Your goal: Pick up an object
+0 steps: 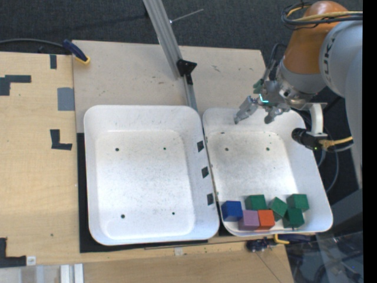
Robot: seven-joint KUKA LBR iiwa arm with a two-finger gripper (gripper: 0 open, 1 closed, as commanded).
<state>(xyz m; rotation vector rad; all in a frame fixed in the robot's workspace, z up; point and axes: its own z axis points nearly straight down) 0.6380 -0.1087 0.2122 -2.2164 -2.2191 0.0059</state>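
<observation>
Several small blocks lie bunched at the near edge of the right bin (247,152): a blue one (232,210), a purple one (251,219), an orange one (266,218) and green ones (255,202) (298,201) around them. My gripper (256,114) hangs over the far edge of the right bin, well away from the blocks. Its two fingers are spread apart with nothing between them.
The left bin (144,170) sits beside the right one. A slanted metal bar (168,40) runs down from the top to the gap between the bins. A blue and yellow tool (76,50) lies on the bench at the far left.
</observation>
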